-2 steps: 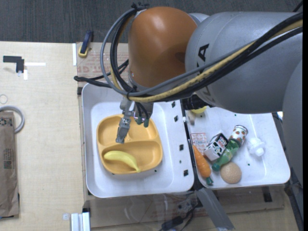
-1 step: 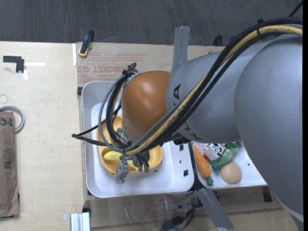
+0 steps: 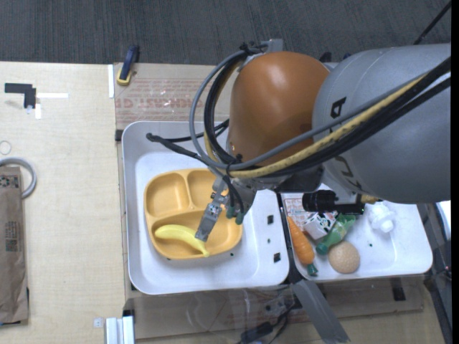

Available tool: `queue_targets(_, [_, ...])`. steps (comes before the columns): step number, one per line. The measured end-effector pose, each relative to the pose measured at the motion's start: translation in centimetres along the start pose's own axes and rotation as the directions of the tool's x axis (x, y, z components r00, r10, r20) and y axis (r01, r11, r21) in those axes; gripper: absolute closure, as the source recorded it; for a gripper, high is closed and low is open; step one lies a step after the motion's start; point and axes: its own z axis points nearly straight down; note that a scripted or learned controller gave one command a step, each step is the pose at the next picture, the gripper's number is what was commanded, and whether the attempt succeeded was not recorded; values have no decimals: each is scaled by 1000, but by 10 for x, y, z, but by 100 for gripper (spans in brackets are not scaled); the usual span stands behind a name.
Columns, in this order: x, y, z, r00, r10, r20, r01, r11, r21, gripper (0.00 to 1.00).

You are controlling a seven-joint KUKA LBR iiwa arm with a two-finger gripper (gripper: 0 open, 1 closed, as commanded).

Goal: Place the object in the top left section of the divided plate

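Note:
A yellow divided plate (image 3: 163, 192) sits in the left white bin (image 3: 143, 256). A yellow banana (image 3: 179, 238) lies in the plate's large front section, curving toward the lower right. The two smaller back sections hold nothing. My gripper (image 3: 221, 218) hangs over the plate's right side, open, with nothing between its fingers. One grey finger (image 3: 209, 222) points down-left, its tip just beside the banana's right end. The arm's orange band and grey body cover the back right of the bin.
The right bin (image 3: 401, 260) holds an orange carrot (image 3: 302, 244), a green bottle (image 3: 334, 235), a tan round object (image 3: 344, 258), a small printed carton (image 3: 316, 225) and a white object (image 3: 381, 218). A brown paper bag (image 3: 11, 242) lies on the bench at far left.

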Motion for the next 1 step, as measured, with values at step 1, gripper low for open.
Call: queue_targets(1, [19,38,174,996,86,0,-86,996,-1,0])
